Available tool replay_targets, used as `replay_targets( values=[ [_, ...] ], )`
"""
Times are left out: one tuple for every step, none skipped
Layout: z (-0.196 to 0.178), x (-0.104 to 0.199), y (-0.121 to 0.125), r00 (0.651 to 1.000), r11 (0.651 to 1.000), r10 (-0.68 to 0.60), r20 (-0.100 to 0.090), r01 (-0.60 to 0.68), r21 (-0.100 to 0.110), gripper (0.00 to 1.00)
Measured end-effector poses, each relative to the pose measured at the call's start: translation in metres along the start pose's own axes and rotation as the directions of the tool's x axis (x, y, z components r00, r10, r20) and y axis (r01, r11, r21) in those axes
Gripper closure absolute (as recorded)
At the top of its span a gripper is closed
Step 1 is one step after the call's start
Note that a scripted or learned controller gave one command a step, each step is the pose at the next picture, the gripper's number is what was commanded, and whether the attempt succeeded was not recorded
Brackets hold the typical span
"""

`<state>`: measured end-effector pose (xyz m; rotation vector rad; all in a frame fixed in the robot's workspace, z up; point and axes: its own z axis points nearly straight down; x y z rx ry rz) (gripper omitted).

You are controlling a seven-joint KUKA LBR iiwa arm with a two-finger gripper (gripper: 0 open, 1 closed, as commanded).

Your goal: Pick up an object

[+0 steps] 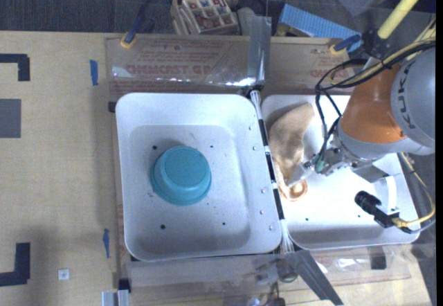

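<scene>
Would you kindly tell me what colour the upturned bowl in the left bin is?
The bowl is teal blue, clearest in the camera view.

Behind the jaws, the arm is rounded grey casing with dark lettering, a broad orange band, and black cables looping alongside its wrist.

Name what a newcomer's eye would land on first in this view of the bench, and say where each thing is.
The teal bowl stands out first, upside down near the middle of the left bin. Next comes the arm's orange band, over the right bin. Beneath it, a tan, floppy object lies against that bin's left wall.
</scene>
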<state>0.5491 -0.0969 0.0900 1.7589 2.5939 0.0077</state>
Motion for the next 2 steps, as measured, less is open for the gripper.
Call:
replay_targets(
  values=[
    [-0.010,-0.001,0.001,1.000,1.000,0.003,-0.001,-0.003,-0.004,1.00],
    [-0.122,0.064,0.029,0.952,0.952,0.305,0.000,-0.305,0.009,1.00]
  ],
)
